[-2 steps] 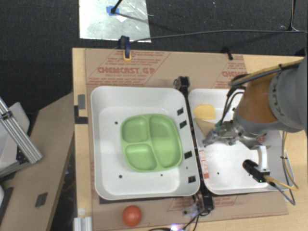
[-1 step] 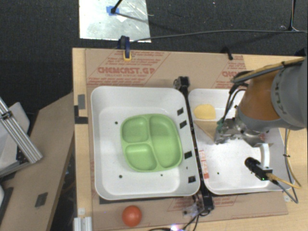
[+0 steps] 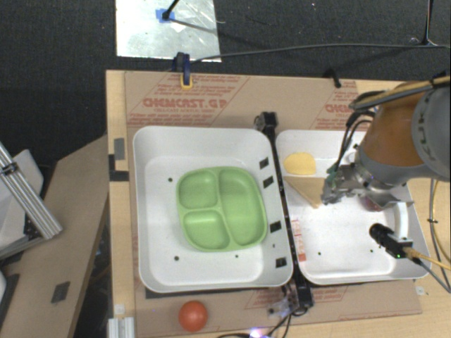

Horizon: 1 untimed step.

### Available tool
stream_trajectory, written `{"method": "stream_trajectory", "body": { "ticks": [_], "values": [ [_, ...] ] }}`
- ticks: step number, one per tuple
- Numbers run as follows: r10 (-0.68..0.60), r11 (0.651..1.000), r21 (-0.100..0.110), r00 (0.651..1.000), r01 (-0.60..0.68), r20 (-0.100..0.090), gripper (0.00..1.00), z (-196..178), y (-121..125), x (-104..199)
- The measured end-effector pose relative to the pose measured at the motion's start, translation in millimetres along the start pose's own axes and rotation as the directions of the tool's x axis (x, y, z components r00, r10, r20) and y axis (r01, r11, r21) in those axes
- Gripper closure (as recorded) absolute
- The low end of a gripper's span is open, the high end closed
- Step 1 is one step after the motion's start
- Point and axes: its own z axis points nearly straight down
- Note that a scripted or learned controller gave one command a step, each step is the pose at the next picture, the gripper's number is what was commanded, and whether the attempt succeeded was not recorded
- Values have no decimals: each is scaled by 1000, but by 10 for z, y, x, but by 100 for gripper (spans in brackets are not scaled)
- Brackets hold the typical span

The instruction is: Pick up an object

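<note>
A tan wedge-shaped piece (image 3: 304, 186) lies in the right bin (image 3: 338, 259), near its left wall. Just behind it sits a round yellow object (image 3: 300, 163). My gripper (image 3: 330, 196) hangs low over the right bin, its tip at the right end of the tan wedge, touching or nearly touching it. A dark red object (image 3: 369, 203) peeks out from under the wrist to the right. A green divided plate (image 3: 220, 208) rests in the middle of the left bin (image 3: 162, 153).
An orange-red ball (image 3: 192, 315) lies on the bench in front of the left bin, outside both bins. Black clips line the wall between the bins. The arm's bulk covers the right bin's back right part.
</note>
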Motion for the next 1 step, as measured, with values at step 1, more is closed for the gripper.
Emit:
{"method": "stream_trajectory", "body": {
  "ticks": [1],
  "values": [
    [-1, 1000, -3, 1000, 1, 0, 100, -640, 11, 28]
  ]
}}
